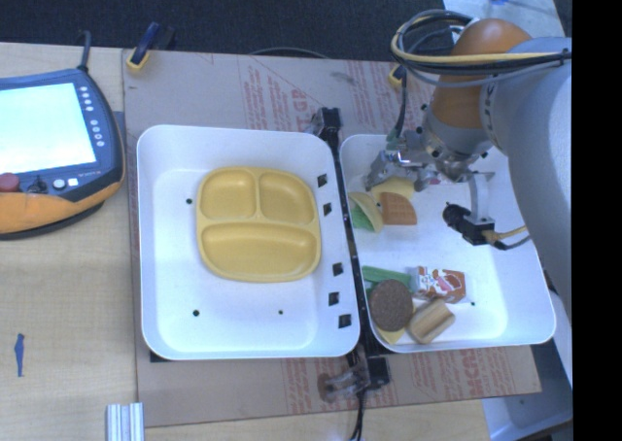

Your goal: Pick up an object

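Observation:
My gripper [397, 175] hangs low over the back left part of the right bin [520, 318]. Its two metal fingers stand apart, open, with nothing between them. Just in front of it lie a brown-orange toy food piece [398, 209] and a yellow-green piece [362, 212] touching each other. At the bin's front lie a round dark brown cookie [392, 304], a red-and-white packet [441, 283] and a tan bread roll [432, 321]. The grey arm with its orange band [486, 41] covers the bin's back right.
The left bin [170, 322] holds a yellow divided plate [259, 223]. A black clip on a cable [470, 224] hangs from the arm over the right bin. A control tablet [49, 143] lies on the bench at far left.

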You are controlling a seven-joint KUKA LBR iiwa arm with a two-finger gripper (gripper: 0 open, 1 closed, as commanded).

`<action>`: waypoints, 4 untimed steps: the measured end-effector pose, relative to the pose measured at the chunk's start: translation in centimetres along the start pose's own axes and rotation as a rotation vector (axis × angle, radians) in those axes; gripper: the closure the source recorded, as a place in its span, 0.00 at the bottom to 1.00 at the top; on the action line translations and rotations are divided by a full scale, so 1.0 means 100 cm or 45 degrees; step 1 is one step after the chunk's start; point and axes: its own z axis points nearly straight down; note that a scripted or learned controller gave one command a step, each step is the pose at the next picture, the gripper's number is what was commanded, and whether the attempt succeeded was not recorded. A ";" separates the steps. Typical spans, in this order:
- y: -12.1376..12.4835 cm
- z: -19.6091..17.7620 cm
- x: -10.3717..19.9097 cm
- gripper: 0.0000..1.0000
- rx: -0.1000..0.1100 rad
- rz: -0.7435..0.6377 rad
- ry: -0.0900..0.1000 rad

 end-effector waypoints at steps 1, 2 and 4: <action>-0.031 0.001 -0.012 0.00 0.009 0.004 -0.001; 0.002 0.000 0.000 0.00 0.000 0.000 0.000; -0.016 0.000 -0.018 0.00 0.001 0.005 -0.001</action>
